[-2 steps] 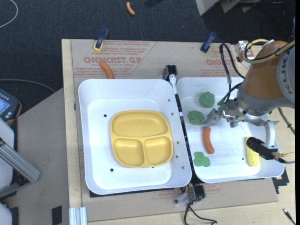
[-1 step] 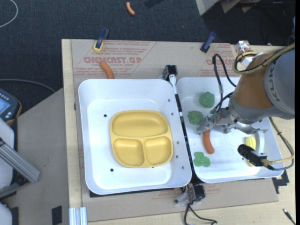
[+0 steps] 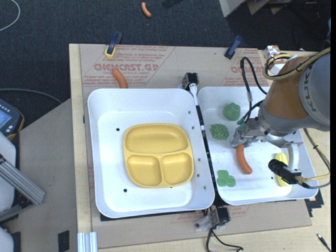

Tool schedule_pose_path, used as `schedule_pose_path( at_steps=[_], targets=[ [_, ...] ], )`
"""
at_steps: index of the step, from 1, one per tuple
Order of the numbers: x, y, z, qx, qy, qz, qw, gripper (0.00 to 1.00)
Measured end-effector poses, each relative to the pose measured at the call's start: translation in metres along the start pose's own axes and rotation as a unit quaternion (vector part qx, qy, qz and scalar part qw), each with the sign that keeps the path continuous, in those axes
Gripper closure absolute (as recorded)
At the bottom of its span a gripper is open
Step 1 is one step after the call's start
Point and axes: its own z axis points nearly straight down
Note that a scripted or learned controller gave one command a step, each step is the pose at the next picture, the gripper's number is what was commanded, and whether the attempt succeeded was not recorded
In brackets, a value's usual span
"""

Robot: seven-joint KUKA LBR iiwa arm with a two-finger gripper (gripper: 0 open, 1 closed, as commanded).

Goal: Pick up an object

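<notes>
1. My claw (image 3: 242, 140) sits low in the right bin (image 3: 262, 193), its metal tip just above the top end of an orange sausage (image 3: 243, 160); I cannot tell how its tips stand, since my own wrist covers them.
2. That sausage lies on the bin floor, slanting down and to the right, and touches nothing else that I can see.
3. Around it are three green pieces: one (image 3: 219, 132) just to the left of my claw, a paler one (image 3: 231, 111) above that, and a third (image 3: 226, 179) near the bin's lower left corner.
4. A yellow piece (image 3: 282, 167) lies toward the bin's right side, partly under a black part of my rig.
5. The left bin (image 3: 105, 140) holds a yellow tray (image 3: 157, 155) with three compartments (one wide, two small).
6. Another orange sausage (image 3: 120, 78) rests on the brown board (image 3: 152, 62) above the left bin, and one more (image 3: 146, 9) lies on the dark floor beyond.
</notes>
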Motion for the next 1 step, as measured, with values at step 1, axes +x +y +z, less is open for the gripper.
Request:
schedule_pose_path(
  at_steps=[1],
  targets=[
    [0.0062, 0.0050, -0.0456, -0.002, -0.001, -0.002, 1.0000, 1.00]
  ],
)
